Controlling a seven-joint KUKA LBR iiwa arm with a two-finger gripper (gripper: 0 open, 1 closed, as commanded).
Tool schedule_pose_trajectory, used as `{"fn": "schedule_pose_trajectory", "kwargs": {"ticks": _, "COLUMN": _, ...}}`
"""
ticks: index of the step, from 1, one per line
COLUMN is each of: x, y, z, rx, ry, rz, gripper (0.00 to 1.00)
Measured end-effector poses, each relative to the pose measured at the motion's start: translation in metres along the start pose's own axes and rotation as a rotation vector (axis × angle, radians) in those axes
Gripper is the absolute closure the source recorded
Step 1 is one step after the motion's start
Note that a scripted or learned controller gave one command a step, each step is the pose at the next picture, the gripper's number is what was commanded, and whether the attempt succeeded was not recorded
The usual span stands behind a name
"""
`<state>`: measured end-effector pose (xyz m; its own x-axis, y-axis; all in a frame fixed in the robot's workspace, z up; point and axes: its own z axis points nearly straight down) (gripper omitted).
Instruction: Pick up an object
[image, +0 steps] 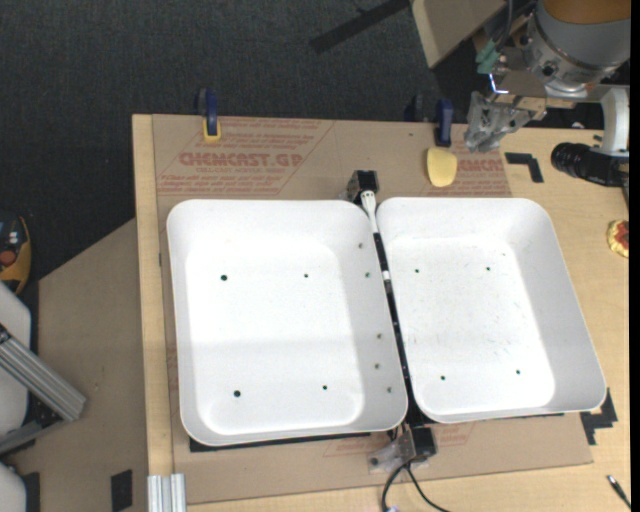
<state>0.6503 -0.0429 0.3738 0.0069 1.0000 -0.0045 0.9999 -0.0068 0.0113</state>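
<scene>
A small pale yellow object lies on the brown board just behind the right bin, outside both bins. My gripper hangs near the top right, up and to the right of the yellow object and apart from it. Its metal fingers point down and nothing shows between them. The left bin and the right bin show bare white floors with small dark dots.
Blue and yellow clamps hold the board's back edge. A black bracket sits between the bins at the back, with a cable at the front. Black parts and a red-yellow item lie at the right edge.
</scene>
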Motion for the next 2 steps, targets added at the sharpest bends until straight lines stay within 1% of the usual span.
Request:
{"fn": "schedule_pose_trajectory", "kwargs": {"ticks": 1, "x": 0.026, "y": 0.014, "z": 0.096, "rx": 0.021, "ry": 0.005, "rz": -0.009, "gripper": 1.00}}
{"fn": "schedule_pose_trajectory", "kwargs": {"ticks": 2, "x": 0.028, "y": -0.011, "z": 0.065, "rx": 0.013, "ry": 0.005, "rz": -0.007, "gripper": 1.00}}
